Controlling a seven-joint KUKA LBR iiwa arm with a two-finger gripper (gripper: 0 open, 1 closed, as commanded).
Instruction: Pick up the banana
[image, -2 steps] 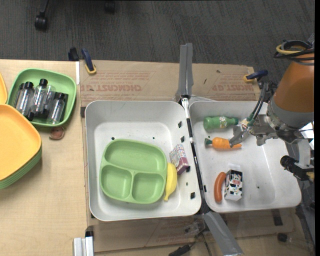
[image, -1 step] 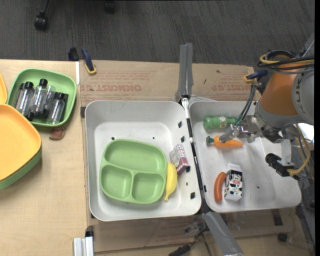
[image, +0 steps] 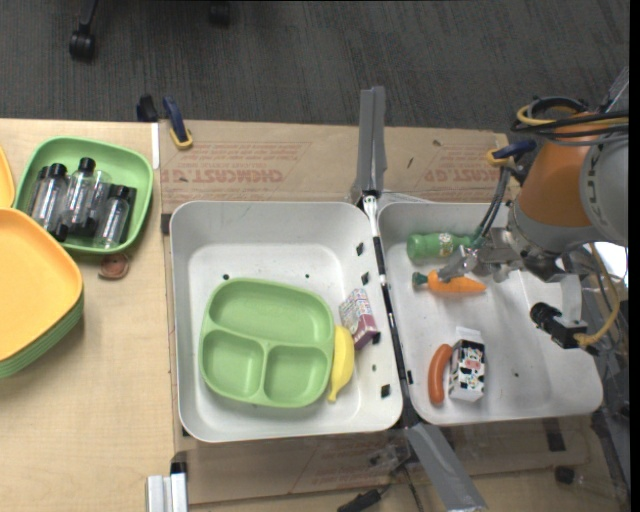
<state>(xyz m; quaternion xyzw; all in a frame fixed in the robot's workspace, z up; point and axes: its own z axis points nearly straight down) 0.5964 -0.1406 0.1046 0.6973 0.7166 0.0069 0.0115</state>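
Gripper (image: 470, 262) over right bin (image: 520, 395), near carrot (image: 457, 284).
Finger spread unclear, possibly narrow; banana (image: 343, 365) beside green tray (image: 265, 342), left bin (image: 190, 330).

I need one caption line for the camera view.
Banana lies beside green tray in left bin; gripper over carrot.

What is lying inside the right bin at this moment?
The right bin holds a green bottle, a carrot, a hot dog and a small printed carton. The arm covers part of the bin's upper right, so anything beneath it is hidden.
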